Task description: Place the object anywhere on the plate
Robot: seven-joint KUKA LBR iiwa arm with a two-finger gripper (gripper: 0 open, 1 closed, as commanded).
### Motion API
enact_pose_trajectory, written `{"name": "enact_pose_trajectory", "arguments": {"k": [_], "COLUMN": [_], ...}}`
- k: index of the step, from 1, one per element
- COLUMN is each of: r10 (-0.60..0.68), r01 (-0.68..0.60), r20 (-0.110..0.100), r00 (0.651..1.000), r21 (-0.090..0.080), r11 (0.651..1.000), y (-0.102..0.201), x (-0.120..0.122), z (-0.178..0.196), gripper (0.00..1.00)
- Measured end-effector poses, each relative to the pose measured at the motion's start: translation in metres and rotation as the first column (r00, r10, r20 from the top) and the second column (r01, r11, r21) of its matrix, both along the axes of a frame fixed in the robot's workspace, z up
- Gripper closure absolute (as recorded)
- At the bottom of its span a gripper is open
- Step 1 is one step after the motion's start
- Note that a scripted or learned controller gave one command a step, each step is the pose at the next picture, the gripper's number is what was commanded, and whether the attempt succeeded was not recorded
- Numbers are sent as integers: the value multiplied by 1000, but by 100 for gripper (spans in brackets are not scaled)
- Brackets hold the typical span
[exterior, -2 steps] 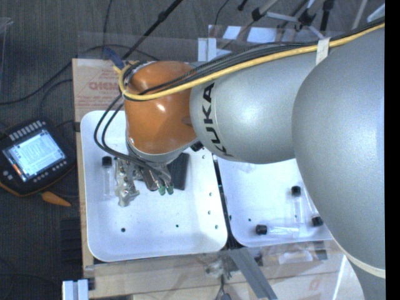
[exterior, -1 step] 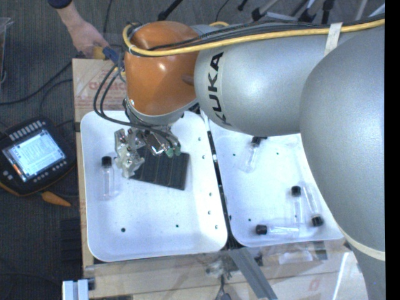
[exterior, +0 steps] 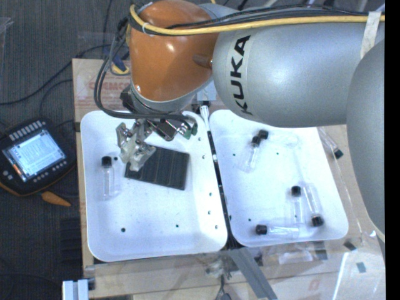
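One clear vial (exterior: 109, 177) with a black cap is seen lying in the left bin (exterior: 150, 236), left of centre frame, long axis running up-down with the cap at its upper end. The gripper (exterior: 136, 152) is hung just right of it, over the upper-left corner of the dark flat plate (exterior: 164, 169); nothing is seen between its fingers, and how wide they are spread cannot be told. The vial is judged to lie left and slightly below the gripper, beside the plate and not on it.

free: left bin (exterior: 156, 230) front | blocked: plate (exterior: 161, 169), vial (exterior: 109, 177) at rear
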State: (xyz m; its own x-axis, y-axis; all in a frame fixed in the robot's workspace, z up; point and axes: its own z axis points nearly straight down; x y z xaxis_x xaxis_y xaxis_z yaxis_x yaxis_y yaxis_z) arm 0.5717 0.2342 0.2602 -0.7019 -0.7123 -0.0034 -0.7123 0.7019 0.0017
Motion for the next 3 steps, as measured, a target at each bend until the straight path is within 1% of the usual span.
{"name": "enact_pose_trajectory", "arguments": {"k": [1,2,3], "r10": [139,174,166], "r01": [-139,-174,-166], "r20": [-4,0,-2], "r00": [990,985,986], "r21": [1,0,1], "r11": [990,985,986], "y": [-4,-7,-5], "x": [-24,55,-41], "z": [-94,43,30], "gripper": [100,100,100]}}
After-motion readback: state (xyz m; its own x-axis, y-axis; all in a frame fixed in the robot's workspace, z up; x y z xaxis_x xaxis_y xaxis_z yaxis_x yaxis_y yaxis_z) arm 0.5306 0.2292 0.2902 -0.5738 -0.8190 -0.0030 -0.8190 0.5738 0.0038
